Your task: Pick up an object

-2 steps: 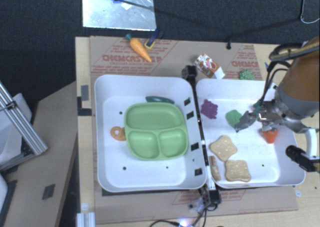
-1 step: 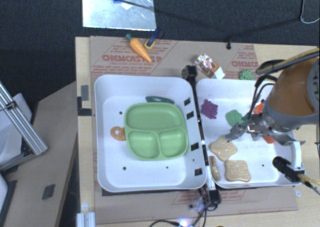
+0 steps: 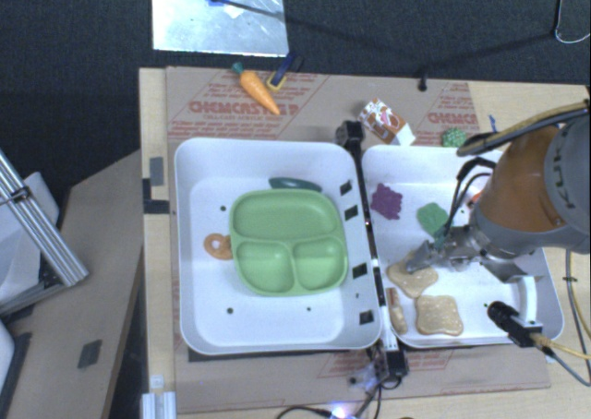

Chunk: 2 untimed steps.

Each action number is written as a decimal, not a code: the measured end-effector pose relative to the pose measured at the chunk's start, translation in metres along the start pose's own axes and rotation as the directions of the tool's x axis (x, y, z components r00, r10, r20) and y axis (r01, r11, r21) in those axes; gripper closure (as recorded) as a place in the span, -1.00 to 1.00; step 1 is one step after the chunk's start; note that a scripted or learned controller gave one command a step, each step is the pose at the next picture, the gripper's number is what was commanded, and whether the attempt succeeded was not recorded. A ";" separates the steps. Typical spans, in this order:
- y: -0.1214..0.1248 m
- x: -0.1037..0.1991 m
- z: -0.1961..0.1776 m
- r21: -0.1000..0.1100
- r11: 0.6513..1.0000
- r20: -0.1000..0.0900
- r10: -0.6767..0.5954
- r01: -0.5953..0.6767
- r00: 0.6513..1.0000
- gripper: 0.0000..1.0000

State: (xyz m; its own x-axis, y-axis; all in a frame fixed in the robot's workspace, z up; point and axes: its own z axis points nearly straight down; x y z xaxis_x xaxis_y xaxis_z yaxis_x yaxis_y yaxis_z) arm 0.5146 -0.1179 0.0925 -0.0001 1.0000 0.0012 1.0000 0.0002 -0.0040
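Where pincer (image 3: 423,258) meets cracker (image 3: 412,278), details blur.

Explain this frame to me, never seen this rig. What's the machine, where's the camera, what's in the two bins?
One camera looks down at a slant on a bench. The grey arm with an orange band reaches in from the right; it is a KUKA robot arm and its job is to pick up an object. Its gripper sits low in the right bin, just above a tan cracker-like piece; I cannot tell whether it holds anything. That bin also has a toast-shaped piece, a purple piece and a green piece. The left bin holds a green divided plate and an orange ring. A toy carrot lies on the bench behind.
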 end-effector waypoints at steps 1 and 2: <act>0.002 0.000 0.006 -0.006 1.000 0.000 -0.001 0.001 1.000 -1.00; 0.004 0.000 -0.006 -0.015 1.000 0.001 -0.003 0.003 1.000 1.00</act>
State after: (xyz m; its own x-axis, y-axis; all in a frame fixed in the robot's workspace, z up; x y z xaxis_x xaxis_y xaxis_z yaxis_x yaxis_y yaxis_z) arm 0.5188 -0.1175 0.0985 -0.0027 1.0000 0.0001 0.9999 0.0027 0.0108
